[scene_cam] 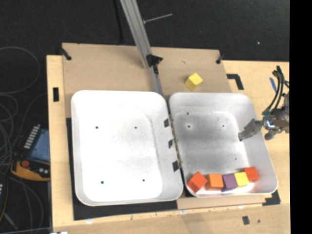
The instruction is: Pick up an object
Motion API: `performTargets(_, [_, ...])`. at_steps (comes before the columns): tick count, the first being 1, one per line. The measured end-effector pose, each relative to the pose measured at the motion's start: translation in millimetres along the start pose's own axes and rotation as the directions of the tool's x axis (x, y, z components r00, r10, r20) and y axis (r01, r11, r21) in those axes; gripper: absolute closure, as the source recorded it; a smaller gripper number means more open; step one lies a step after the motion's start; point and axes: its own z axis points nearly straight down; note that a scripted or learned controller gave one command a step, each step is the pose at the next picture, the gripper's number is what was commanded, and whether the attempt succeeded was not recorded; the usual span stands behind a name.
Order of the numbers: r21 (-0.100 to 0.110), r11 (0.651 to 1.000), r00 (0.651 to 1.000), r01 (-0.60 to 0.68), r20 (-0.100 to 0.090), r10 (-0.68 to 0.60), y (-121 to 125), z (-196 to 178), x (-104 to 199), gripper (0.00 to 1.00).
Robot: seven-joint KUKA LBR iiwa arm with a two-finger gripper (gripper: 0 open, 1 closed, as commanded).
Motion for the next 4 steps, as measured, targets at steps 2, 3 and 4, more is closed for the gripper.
performTargets(2, [0.006, 1.0, 1.0, 0.011, -0.003, -0.011, 5.2, 124.0, 108.7, 0.0])
performTargets(3, [-0.008, 1.0, 1.0, 0.013, -0.001, -0.013, 98.1, 64.3, 151.4, 0.0])
performTargets(4, [0.005, 1.0, 1.0, 0.012, -0.002, -0.012, 42.0, 67.7, 179.2, 0.0])
